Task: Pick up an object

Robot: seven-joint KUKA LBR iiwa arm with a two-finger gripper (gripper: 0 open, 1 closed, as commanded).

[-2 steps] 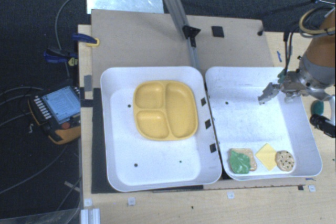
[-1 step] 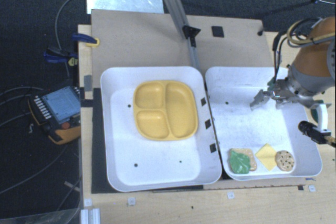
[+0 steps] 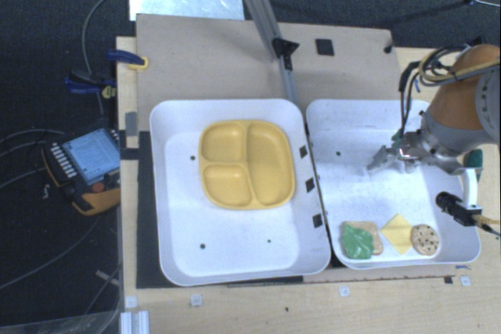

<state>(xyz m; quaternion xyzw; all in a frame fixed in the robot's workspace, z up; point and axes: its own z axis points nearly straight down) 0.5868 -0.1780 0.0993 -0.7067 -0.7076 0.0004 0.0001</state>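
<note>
White glossy bins (image 3: pixel 235 262) — yellow divided plate (image 3: pixel 247 163); round speckled cookie (image 3: pixel 424 239).

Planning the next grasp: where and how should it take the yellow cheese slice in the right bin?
Take the flat yellow diamond-shaped cheese slice by its upper corner, from above. Its lower sides are flanked by the green-topped toast and the round cookie.
</note>
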